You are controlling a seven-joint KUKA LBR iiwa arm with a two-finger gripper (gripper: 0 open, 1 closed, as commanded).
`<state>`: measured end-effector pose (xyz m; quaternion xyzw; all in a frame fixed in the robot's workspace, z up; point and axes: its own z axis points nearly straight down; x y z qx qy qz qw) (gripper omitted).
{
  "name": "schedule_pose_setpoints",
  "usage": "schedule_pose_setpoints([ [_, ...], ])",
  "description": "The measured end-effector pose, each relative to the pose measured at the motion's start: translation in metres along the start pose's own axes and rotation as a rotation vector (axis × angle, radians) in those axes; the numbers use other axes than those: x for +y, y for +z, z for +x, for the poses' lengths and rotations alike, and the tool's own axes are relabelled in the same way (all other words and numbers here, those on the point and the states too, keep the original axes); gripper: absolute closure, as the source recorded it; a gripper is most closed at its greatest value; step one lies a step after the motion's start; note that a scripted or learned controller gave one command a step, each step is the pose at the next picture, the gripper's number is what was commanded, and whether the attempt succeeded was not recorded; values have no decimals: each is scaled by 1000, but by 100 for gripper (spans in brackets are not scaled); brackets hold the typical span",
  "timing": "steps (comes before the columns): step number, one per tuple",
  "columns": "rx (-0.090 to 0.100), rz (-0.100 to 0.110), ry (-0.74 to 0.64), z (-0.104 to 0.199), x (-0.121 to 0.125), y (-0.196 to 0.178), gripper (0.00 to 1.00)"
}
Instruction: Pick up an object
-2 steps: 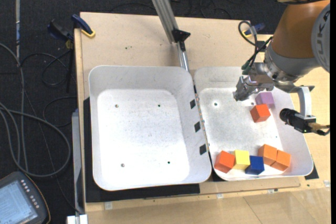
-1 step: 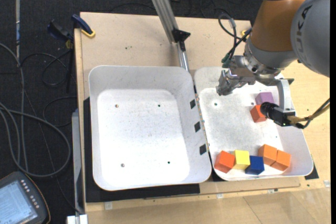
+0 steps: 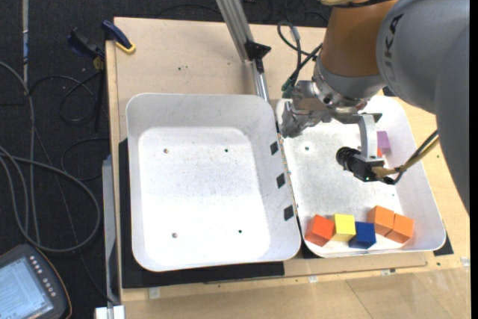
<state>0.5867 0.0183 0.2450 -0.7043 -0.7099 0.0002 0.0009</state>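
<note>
Grey and bulky, the arm [image 3: 418, 33] with its orange band fills the upper right of the view and hangs over the far part of the right bin [image 3: 426, 198]. Its gripper [image 3: 299, 116] sits low over that bin's far left corner, close to the wall shared with the neighbouring bin; whether it is spread or pressed together cannot be told, since the wrist hides it, and nothing can be seen held in it.

Both bins rest side by side on the wooden bench [image 3: 187, 48]. The left bin [image 3: 142, 160] is the larger-looking of the two.

Along the right bin's near edge lies a row of small blocks: an orange block [image 3: 321, 228] toward the near left corner, a yellow block [image 3: 344, 225] just beside it, a blue block [image 3: 364, 234] touching the yellow one, then two more orange blocks [image 3: 393, 223] close together toward the near right corner. A small purple block [image 3: 383, 141] lies farther back by the right wall, partly behind the black fitting [image 3: 357, 161] carried on the arm.
</note>
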Motion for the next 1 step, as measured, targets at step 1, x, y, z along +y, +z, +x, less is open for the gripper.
schedule_pose_setpoints([
  [1, 0, -1, 0, 50, 9, 11, 100],
])
